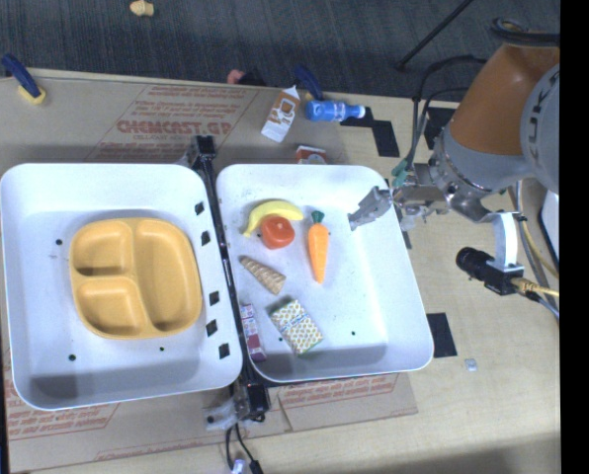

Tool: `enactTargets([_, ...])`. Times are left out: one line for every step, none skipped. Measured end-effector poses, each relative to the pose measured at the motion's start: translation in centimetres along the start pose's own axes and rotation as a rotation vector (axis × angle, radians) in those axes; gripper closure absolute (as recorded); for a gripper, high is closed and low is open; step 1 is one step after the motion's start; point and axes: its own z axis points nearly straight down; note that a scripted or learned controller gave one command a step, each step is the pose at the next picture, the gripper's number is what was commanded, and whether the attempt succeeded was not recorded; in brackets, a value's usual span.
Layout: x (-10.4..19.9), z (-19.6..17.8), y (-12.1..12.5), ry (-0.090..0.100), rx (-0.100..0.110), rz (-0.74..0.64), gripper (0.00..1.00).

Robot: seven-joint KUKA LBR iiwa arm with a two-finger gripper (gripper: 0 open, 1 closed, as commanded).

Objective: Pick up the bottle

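Bottle (333,112): I see it lying on the surface, behind the right bin (393,294).
End effector (372,208): over the bin's right rim (grip state unclear).

blue bottle (329,112) lying outside bins

We see a robotics lab: a grey-and-orange arm (502,97) at the frame's right, two white bins (38,191) on a cardboard-covered counter (126,117), toy food (317,248), clamps (23,79), loose cables (443,33).
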Motion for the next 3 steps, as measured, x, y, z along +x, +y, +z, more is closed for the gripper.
enactTargets([0.0,-1.0,0.0,0.001,0.002,-0.005,1.00])
enactTargets([1.9,8.0,-4.9,0.001,0.002,0.052,1.00])
enactTargets([-1.6,5.5,-8.2,-0.001,-0.001,0.200,1.00])
